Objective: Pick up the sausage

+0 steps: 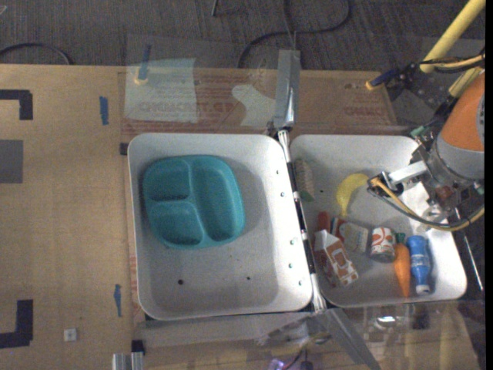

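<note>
- One small reddish sausage (323,222) lies in the right bin (454,284), near its left wall and just above the milk carton (336,259).
- A yellow banana (350,191) lies between the sausage and the jaws.
- The jaws hang well apart from the sausage, over the bin's right side. How far open they are cannot be told.

Teal plate (192,200) in left bin (154,284), toy foods in right bin (454,284), arm (466,141) above
</note>
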Robot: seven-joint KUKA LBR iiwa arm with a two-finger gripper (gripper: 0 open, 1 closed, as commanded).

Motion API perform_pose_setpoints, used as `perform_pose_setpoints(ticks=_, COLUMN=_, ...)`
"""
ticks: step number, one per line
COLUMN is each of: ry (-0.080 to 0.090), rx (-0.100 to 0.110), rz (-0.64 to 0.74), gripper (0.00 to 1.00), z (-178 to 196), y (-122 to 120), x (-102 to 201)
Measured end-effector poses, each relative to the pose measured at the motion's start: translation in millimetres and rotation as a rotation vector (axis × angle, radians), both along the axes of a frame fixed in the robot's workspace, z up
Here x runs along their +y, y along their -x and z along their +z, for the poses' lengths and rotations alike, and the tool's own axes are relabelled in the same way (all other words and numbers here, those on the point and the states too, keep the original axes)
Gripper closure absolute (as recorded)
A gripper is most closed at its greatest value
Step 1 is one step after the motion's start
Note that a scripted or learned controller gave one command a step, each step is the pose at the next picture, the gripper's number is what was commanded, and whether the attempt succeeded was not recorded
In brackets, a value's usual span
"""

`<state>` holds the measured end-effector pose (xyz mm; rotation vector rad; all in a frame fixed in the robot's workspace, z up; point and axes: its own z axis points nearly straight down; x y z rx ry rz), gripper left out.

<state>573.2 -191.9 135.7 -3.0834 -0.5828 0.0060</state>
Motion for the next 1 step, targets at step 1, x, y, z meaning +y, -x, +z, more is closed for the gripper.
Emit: perform_pose_setpoints(ticks=1, ry=0.0, rx=-0.003, rz=-0.002, gripper=0.0, z=-9.3, y=0.5, x=-29.4)
